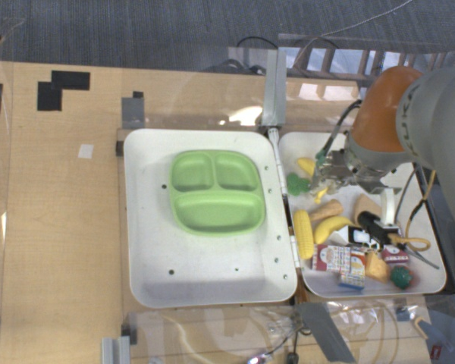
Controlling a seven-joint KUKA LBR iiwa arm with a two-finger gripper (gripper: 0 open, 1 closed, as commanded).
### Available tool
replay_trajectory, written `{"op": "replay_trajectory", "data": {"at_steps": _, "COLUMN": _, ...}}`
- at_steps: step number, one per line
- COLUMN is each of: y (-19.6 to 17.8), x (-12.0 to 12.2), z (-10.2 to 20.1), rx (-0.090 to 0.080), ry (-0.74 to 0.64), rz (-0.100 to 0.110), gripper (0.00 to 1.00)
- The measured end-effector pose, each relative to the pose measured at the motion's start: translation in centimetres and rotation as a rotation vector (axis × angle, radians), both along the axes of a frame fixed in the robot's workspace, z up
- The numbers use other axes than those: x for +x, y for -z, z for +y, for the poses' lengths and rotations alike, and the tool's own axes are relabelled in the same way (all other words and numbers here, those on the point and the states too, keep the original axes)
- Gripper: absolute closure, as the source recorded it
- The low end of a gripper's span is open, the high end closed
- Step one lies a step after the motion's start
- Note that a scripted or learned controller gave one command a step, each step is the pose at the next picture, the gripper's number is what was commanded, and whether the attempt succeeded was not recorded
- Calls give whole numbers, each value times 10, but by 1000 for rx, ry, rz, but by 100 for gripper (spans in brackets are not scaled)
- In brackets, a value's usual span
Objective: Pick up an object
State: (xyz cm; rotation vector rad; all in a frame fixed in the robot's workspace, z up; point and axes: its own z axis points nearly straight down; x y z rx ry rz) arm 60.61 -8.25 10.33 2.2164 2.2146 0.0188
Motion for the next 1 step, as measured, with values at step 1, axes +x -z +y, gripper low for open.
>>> {"op": "replay_trajectory", "data": {"at_steps": 1, "y": -84, "x": 20, "z": 39, "rx": -1, "ry": 66, "rz": 7, "gripper": 100}}
